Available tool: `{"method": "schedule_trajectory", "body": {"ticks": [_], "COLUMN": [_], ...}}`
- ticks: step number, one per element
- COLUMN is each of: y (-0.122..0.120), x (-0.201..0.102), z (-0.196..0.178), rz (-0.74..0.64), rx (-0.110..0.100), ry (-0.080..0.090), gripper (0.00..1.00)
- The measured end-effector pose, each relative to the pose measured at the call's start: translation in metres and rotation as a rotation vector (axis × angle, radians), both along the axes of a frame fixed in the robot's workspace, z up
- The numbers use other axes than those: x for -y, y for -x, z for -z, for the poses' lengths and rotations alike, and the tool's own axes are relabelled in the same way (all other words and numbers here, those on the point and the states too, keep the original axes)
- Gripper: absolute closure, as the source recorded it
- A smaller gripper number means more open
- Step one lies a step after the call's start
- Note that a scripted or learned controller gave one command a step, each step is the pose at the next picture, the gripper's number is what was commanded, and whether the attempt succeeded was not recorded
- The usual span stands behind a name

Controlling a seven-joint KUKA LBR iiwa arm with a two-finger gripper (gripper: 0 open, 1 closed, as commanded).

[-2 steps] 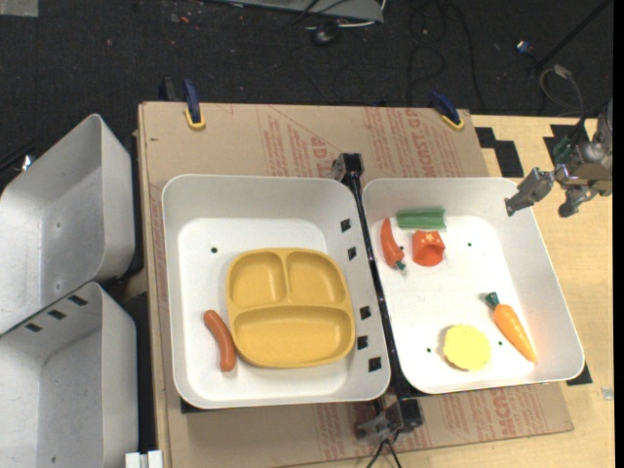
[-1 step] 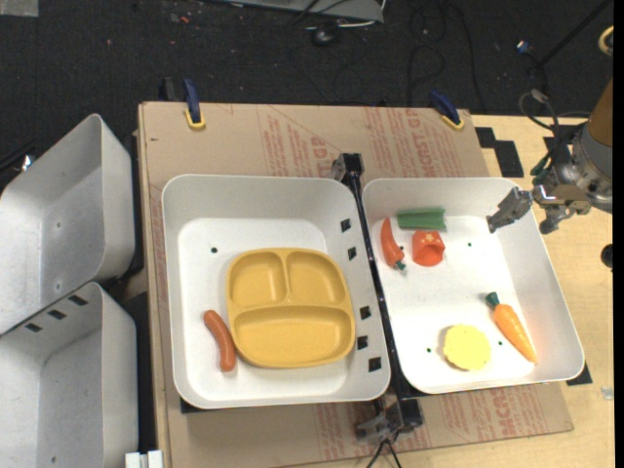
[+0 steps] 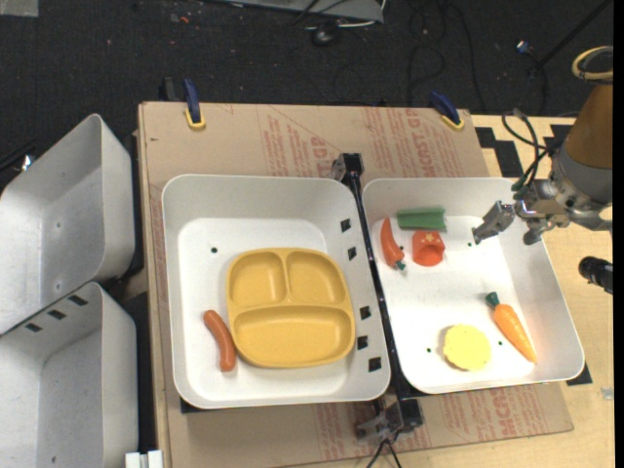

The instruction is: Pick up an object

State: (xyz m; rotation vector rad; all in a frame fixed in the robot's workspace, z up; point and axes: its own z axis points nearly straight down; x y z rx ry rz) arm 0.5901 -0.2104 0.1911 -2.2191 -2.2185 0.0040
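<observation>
Early stage: the gripper (image 3: 507, 220), fingers apart and holding nothing, hovers at the right bin's (image 3: 561, 291) two o'clock edge; nearest target, the carrot (image 3: 513, 329), lies unlifted at four o'clock.

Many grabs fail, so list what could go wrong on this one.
1. The green block, the red cup and the chili pepper sit crowded together, so a grab there may bump a neighbour.
2. The carrot lies near the right bin's wall, leaving the gripper little room.
</observation>
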Motion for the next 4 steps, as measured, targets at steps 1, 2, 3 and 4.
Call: {"method": "schedule_trajectory", "body": {"ticks": [1,2,3,4], "y": [0.001,0.000,-0.003,0.006], "x": [0.003,0.003,0.009,0.011], "z": [0.044,0.030,-0.014,-0.071], "rz": [0.001,-0.001,-0.001,-0.001], "rx": [0.000,0.007,0.011,0.012], "ry": [0.000,0.002,0.004,0.004], "gripper": [0.00,1.00,1.00,1.00]}}
